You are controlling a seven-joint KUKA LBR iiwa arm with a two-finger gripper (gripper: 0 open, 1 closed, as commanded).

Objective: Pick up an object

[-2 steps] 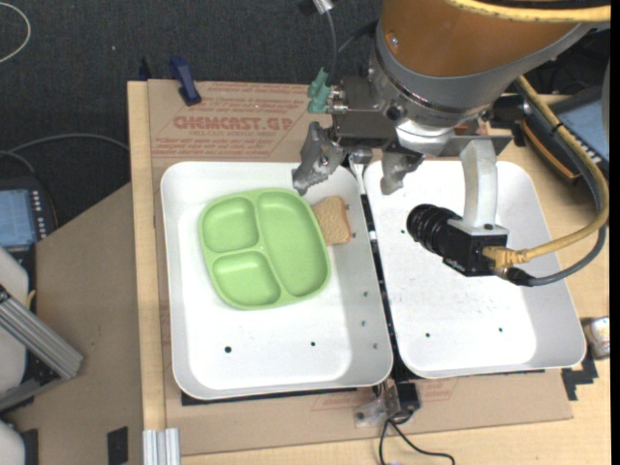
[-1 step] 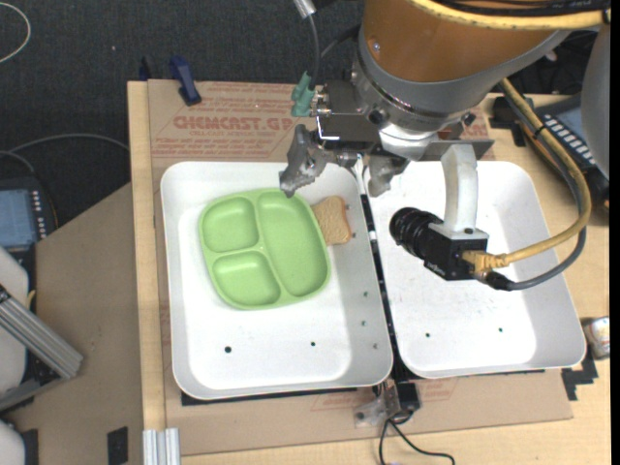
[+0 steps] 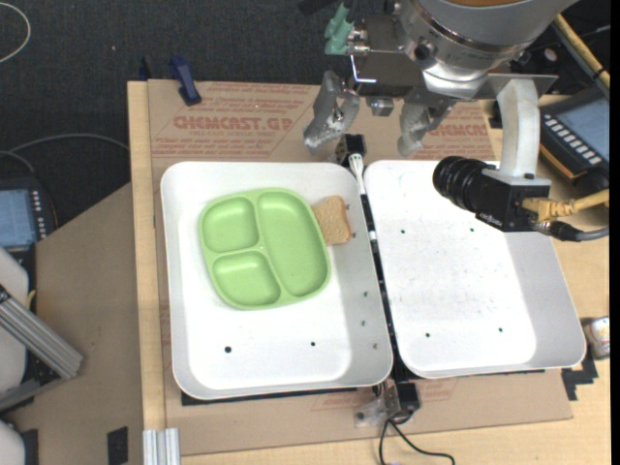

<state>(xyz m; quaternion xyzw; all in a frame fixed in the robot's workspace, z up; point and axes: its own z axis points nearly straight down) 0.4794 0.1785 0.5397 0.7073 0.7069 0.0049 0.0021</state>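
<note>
The near rim of the left bin is lying closest to the camera, and inside that bin a green divided plate is resting with a tan sponge-like block touching its right edge. The block's long axis is running from the far rim toward the near one, tilted slightly. The gripper is being held high above the far rims, near the seam between the bins, released, with nothing seen between its spread fingers. The approach step is judged to be in hand: a descent toward the left bin is called for, with the fingers set across the block's short side.
</note>
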